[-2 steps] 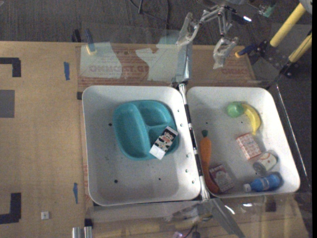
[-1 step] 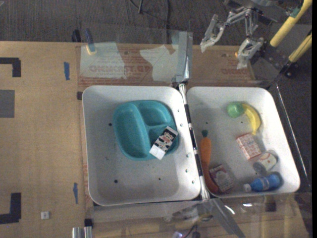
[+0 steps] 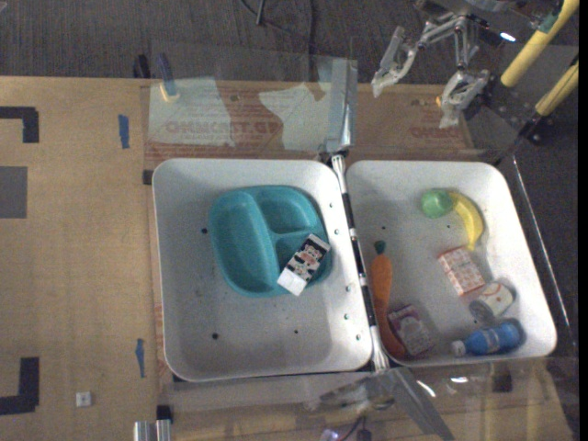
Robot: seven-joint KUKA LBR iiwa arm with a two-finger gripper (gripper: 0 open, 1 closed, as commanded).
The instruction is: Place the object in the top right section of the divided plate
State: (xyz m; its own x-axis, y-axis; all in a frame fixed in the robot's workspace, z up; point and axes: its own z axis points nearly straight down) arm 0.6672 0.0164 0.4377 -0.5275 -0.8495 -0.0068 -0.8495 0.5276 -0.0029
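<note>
Raised beyond the far edge of the right bin (image 3: 514,211), the hand (image 3: 427,72) hangs over the brown table (image 3: 73,246) with its two pale fingers (image 3: 390,62) spread well apart and nothing between them. Its upper part and the arm above it are cut off by the top of the picture, so only the finger linkage and a bit of the wrist can be made out.

Down in the left bin (image 3: 184,329), the teal divided plate (image 3: 248,237) lies towards the far right part of the bin floor. A small white box (image 3: 304,264) with dark printing rests tilted on the plate's near right rim, partly over the right-hand section and partly hanging out over the bin floor; its print is too small to read.

In the right bin, a green round piece (image 3: 436,202) touches a yellow banana (image 3: 469,217) near the far side. An orange carrot (image 3: 381,288) lies along the left wall, its near end hidden behind a pinkish packet (image 3: 411,327). A red-and-white patterned packet (image 3: 461,271) sits right of centre, with a pale rounded item (image 3: 493,299), hard to identify, just beside it and a blue bottle (image 3: 490,340) lying on its side in the near right corner.
</note>
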